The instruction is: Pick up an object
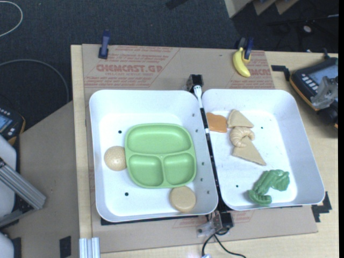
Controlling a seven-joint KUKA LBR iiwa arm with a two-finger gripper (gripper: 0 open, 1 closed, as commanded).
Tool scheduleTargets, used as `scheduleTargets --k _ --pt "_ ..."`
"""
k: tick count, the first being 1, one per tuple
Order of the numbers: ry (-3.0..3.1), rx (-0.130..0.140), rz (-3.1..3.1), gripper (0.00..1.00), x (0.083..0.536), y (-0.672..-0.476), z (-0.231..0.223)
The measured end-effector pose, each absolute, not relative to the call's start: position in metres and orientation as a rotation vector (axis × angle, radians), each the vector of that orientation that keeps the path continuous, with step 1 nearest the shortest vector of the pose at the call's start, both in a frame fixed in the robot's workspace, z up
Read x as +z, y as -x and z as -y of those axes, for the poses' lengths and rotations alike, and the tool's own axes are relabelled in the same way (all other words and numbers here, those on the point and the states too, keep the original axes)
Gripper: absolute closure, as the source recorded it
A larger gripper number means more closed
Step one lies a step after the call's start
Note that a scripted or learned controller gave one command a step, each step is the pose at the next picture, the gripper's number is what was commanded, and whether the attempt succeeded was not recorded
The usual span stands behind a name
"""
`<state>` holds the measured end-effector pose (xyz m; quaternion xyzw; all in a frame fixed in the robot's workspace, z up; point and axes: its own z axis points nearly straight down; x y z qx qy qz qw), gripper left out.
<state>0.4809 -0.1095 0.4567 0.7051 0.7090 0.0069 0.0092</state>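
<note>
The right bin (301,128) holds an orange flat piece (217,123), a tan wedge (239,118), a croissant-shaped piece (242,136), a second tan wedge (248,154) and a green leafy toy (269,186). In the left bin (102,117) lies a green divided plate (160,154), with a round tan cookie (115,158) at its left and another tan disc (183,198) at its lower right.
A yellow banana (241,63) lies on the cardboard sheet behind the right bin, next to a blue clamp (248,44). Another blue clamp (104,44) sits at the back left. A black and orange device (315,82) stands at the far right edge.
</note>
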Motion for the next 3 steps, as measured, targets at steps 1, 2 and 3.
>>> scheduleTargets --k 1,2,3 --pt "-2.231 -0.007 -2.217 1.0 0.39 -0.478 0.17" --pt "-2.229 -0.007 -2.227 1.0 0.298 -0.478 0.164" --pt "-2.202 0.02 -2.213 1.0 0.465 -0.481 0.135"
